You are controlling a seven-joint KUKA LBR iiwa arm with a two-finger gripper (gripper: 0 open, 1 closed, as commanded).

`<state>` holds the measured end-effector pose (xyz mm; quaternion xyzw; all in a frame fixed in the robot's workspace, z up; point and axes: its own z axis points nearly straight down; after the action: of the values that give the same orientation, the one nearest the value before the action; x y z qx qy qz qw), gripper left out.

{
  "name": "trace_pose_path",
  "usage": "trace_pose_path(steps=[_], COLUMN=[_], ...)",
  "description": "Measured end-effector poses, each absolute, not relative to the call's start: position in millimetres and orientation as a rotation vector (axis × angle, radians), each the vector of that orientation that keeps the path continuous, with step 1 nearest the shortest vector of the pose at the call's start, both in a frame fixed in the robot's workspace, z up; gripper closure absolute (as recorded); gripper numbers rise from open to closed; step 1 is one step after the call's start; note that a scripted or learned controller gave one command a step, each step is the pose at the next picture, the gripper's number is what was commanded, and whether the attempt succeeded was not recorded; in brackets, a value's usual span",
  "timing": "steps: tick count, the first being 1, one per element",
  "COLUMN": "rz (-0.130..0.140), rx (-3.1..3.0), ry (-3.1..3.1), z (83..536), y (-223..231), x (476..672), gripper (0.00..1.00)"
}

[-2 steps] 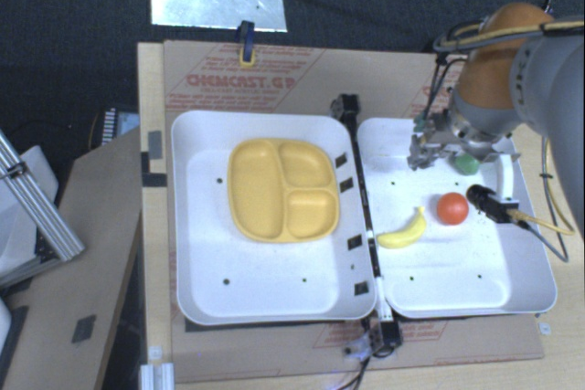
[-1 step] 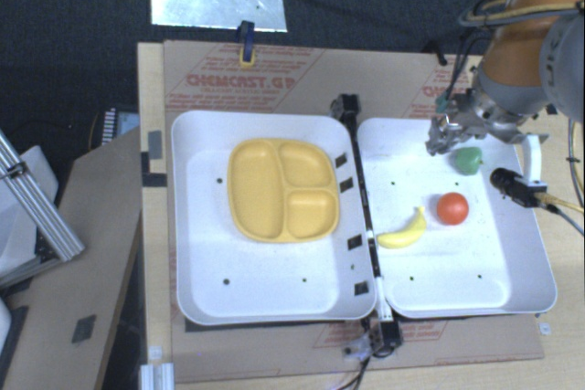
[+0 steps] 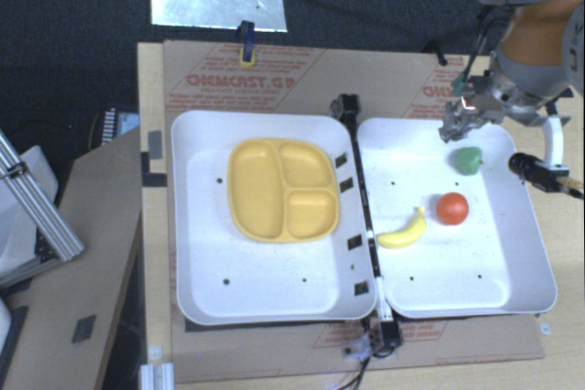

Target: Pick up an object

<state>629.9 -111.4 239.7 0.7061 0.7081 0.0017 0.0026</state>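
Right bin [image 3: 521,283] holds three objects: one green fruit [image 3: 469,160] at 1 o'clock, one red tomato [image 3: 452,208] near centre, one banana [image 3: 404,231] at 9 o'clock. Gripper [image 3: 454,129] hovers just above the green fruit, grasp state hidden. Left bin [image 3: 196,288] holds one yellow tray [image 3: 281,189]

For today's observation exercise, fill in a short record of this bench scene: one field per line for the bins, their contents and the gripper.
left bin: holds a yellow divided plate
right bin: holds a banana, a red tomato-like fruit and a green fruit
gripper: above the right bin's far edge, just left of and above the green fruit
held object: none visible
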Motion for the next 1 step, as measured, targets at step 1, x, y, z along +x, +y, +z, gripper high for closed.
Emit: trace_pose_path(steps=[1], rz=[0.002], rx=[2.212], ry=[2.23], z=[241.4], y=[-66.4], x=[628.5], gripper=[1.0])
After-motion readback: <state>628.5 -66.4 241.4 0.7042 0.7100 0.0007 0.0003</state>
